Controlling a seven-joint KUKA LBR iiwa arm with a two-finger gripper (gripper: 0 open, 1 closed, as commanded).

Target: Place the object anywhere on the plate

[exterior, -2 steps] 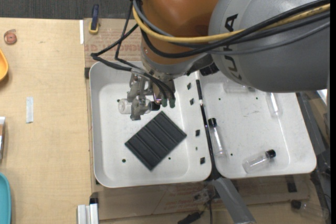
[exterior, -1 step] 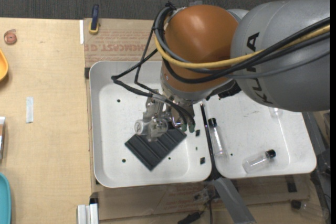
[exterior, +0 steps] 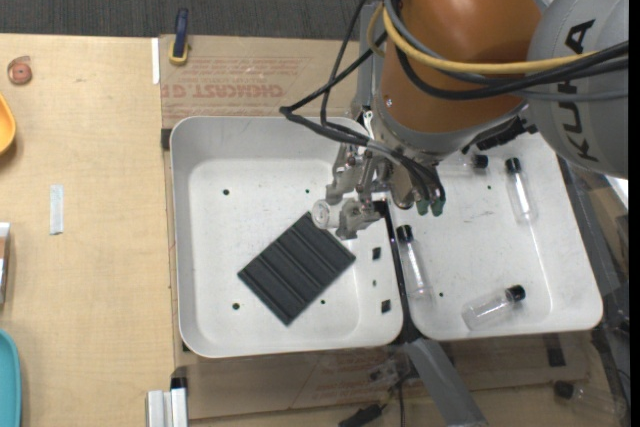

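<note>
"KUKA" lettering on arm (exterior: pixel 590 65); cardboard (exterior: pixel 240 80) print mirrored.

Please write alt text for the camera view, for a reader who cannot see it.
A grey and orange arm's gripper hangs over the left bin, just above a dark ribbed plate lying flat there. The right bin holds three clear vials.

Plate (exterior: pixel 297 268) black, ribbed; bins (exterior: pixel 200 245) white; vials (exterior: pixel 492 306) clear, black caps; arm band (exterior: pixel 470 35) orange.
</note>
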